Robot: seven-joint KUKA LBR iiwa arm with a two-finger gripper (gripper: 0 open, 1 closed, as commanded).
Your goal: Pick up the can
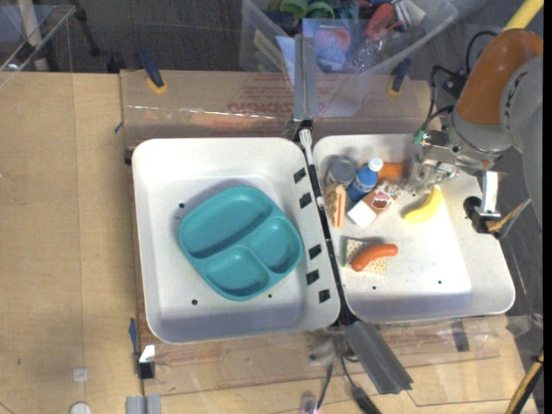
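Your small grey metal can (341,171) stands upright at the right-hand white bin's (448,296) far-left corner — well left of the gripper (429,172); its opening you cannot tell.

Two white bins (155,317) are sitting side by side, holding one teal divided plate (240,241), one can (342,170), one blue bottle (367,178), one banana (422,206), one sausage (374,254).

Arm (504,84) cut off at right edge. Tool (429,169) fingers too small to resolve. Can (341,172) perhaps partly hidden behind bottle (368,178). Clear tub (345,15) cropped at top.
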